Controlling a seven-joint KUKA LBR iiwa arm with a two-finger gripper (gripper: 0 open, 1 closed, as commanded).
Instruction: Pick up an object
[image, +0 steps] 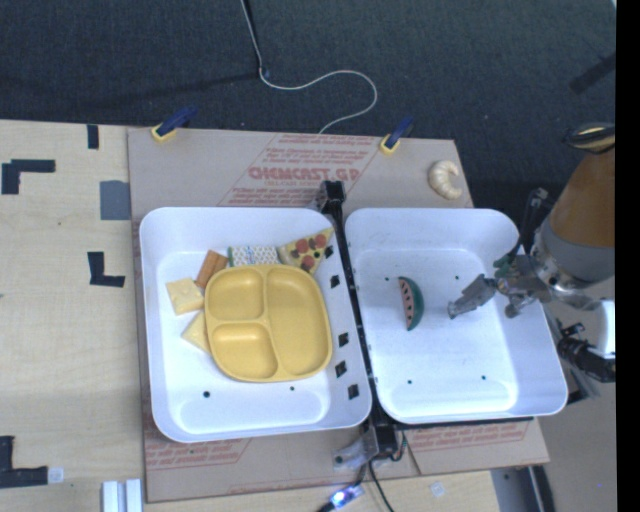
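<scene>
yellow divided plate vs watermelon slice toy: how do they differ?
Bin: the yellow divided plate sits in the left bin; the watermelon slice toy sits in the right bin.
Size: the plate is far larger than the slice.
Neighbours: the plate lies against flat food toys; the slice lies by itself, with the pincer close on its right.
Shared: both lie on a bin floor, ungrasped.

floor: dark carpet (120, 60) | bench: pale wood (60, 340) | cardboard sheet (290, 175) under bins
</scene>
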